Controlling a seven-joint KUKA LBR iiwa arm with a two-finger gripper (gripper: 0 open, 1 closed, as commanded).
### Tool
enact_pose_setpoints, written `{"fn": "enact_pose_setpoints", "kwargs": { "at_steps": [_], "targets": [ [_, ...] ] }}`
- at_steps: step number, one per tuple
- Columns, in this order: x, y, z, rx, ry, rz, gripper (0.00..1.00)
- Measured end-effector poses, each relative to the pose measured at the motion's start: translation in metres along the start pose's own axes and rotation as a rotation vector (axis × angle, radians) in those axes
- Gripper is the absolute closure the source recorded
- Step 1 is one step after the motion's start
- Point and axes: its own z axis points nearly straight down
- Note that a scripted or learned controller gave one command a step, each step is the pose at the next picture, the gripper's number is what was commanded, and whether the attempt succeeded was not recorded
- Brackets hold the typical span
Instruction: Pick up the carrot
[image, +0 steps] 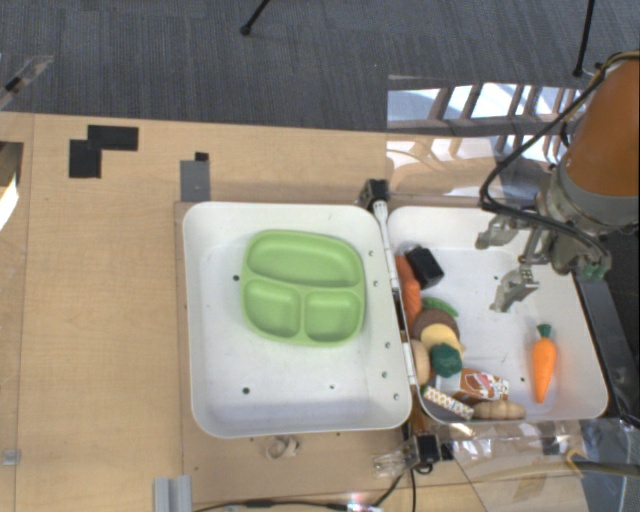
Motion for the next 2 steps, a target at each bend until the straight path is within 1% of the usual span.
{"fn": "enact_pose_setpoints", "kwargs": {
  "at_steps": [1,2],
  "targets": [
    [0.007,-0.07,0.069,0.002,0.006,-0.009,0.0],
    [0.039,-0.108,0.146,0.001,0.005,-0.213,0.0]
  ]
}}
